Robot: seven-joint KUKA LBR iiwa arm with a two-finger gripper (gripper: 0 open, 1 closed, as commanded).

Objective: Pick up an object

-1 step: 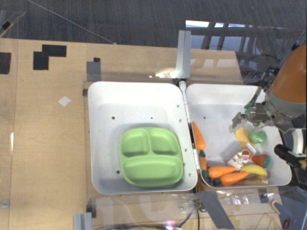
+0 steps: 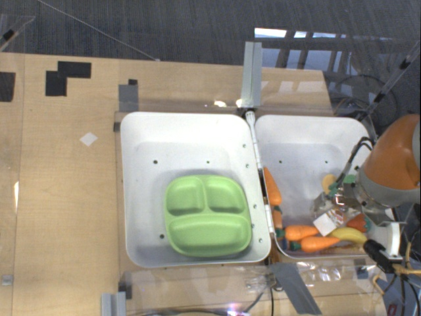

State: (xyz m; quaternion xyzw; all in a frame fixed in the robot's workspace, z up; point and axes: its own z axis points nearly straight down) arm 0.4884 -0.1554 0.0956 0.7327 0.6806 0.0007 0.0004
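Note:
My gripper (image 2: 331, 204) reaches down into the right bin (image 2: 296, 143) near its front right corner, below the orange wrist band (image 2: 395, 160). Just under and in front of it lies a heap of toy food: a small white piece (image 2: 324, 225), a yellow banana (image 2: 350, 234), and two orange carrots (image 2: 301, 232) (image 2: 320, 244) along the front wall. A third carrot (image 2: 272, 189) lies against the bin's left wall. A yellow item (image 2: 329, 181) sits just behind the gripper. The gripper body hides what is directly beneath it.
A green divided plate (image 2: 207, 214) lies in the front half of the left bin (image 2: 184, 137). A metal divider post (image 2: 252, 71) stands between the bins at the back. Cables (image 2: 388, 262) hang at the bench's right front.

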